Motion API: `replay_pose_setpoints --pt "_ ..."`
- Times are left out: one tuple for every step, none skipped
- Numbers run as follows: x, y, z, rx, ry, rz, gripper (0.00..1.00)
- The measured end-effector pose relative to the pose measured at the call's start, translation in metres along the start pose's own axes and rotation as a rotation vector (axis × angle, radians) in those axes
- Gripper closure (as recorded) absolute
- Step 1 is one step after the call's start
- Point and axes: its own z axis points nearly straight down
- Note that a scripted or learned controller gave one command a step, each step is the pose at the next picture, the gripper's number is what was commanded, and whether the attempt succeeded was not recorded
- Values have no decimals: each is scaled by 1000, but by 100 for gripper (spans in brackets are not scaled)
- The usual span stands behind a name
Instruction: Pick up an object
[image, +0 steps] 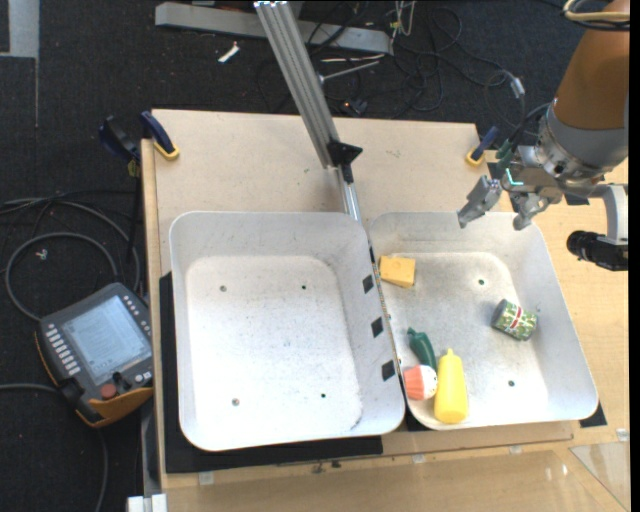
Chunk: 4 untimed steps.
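Desk (260, 160) carries two shallow white bins side by side. Left bin (200, 240) has nothing on its speckled floor. Right bin (560, 290) is taken as landmark and holds four objects. Yellow bottle (451, 386) lies at its near rim, toward the left bin. Green-striped can (514, 320) lies on its side near the bin's right wall. Yellow block (398, 271) sits near its far left corner. Green-and-red toy (420, 362) lies just beside the bottle, touching the divider side. Claw (499, 206) hangs over the bin's far rim, fingers spread apart, nothing between them, touching no object.
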Motion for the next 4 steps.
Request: replay_pose_setpoints --pt "0 1 -3 -5 -1 -1 0" --pt "3 -1 62 2 0 2 0" --pt "-2 -10 120 2 0 4 0" --pt "-9 -9 167 0 -1 3 0"
